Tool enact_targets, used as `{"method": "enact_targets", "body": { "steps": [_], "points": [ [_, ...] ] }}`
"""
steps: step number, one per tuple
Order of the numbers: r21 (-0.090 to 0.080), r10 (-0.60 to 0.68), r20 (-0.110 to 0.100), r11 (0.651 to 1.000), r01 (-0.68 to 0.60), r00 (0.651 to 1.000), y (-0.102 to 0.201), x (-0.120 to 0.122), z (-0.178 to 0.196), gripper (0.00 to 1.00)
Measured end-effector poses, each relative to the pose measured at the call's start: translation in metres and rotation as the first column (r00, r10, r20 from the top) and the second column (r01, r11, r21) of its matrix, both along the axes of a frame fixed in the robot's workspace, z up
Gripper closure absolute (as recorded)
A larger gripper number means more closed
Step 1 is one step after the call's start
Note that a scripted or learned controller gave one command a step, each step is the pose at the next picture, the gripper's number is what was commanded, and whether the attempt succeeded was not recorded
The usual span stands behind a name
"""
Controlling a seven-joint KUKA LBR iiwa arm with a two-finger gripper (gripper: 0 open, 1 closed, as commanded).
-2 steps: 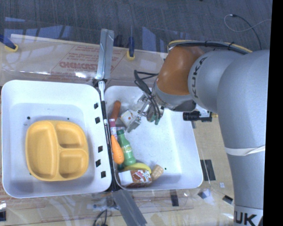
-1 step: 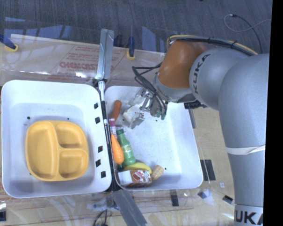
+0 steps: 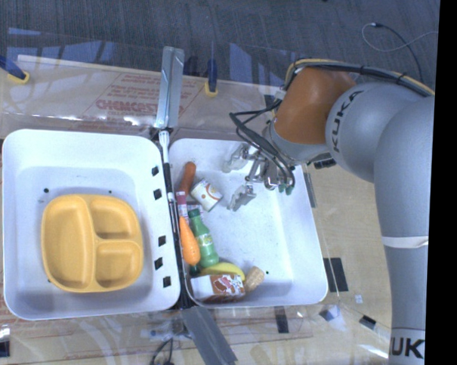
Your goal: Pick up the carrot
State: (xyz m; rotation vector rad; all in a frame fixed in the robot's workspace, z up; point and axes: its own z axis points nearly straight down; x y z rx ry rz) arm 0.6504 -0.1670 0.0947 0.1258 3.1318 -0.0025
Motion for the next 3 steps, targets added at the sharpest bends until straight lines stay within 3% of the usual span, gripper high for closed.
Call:
{"method": "enact_targets", "body": {
  "steps": [1, 2, 3],
  "points": [
    [0.002, -0.335, -0.009, 0.942, 0.335, 0.942, 0.014, -0.019, -0.002, 0.0],
    [0.001, -0.104, -0.001, 0.995, 0.104, 0.995, -0.017, -0.006, 0.0, 0.0],
    [0.002, 0.168, -0.006, 0.986, -0.168, 0.986, 0.028, 0.0, -0.002, 0.0]
  ]
}}
